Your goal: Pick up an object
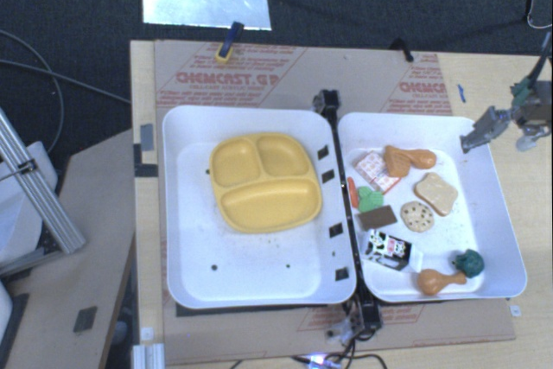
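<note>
Camera view: gripper (478, 136) sits at the upper-right rim of the right bin (497, 194), clear of the contents and carrying nothing; can't tell its state at this size. Candidates all lie in that bin: drumstick (409, 157), bread slice (436, 193), cookie (417, 216), second drumstick (441, 279) and teal piece (469, 262) near the front, while the yellow divided plate (263, 182) sits alone in the left bin (186, 264). I'd call this pre-approach: next move needs a target picked, travel left over it, then descent; bread slice looks nearest.

Toy foods (406, 207) lie scattered flat in the right bin (497, 212).
</note>
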